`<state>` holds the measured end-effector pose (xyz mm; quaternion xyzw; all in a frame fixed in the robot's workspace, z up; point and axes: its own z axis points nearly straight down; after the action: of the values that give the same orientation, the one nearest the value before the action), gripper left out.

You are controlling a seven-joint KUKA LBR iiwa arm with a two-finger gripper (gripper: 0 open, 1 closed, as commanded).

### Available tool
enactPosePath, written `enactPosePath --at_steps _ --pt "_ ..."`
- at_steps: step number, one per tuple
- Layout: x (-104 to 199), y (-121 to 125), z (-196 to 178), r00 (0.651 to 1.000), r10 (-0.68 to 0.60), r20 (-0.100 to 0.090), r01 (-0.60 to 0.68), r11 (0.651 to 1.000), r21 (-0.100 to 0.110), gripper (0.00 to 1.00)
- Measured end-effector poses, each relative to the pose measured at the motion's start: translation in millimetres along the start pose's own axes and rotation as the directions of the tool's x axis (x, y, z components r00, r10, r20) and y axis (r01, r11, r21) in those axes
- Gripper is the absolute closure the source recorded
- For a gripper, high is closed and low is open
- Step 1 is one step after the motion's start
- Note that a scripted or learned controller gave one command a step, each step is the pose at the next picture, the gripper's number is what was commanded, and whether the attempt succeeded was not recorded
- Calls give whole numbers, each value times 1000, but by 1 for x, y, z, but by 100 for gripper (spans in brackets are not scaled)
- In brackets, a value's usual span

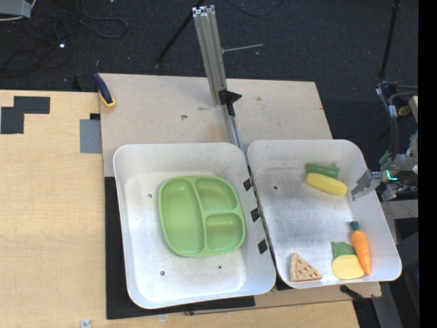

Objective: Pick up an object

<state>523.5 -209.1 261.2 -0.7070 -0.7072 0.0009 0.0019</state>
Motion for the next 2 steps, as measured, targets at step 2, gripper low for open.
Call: enactPosePath --at_steps 2 --pt "1 -3 64 1000 0 -2 0 1000 5 0"
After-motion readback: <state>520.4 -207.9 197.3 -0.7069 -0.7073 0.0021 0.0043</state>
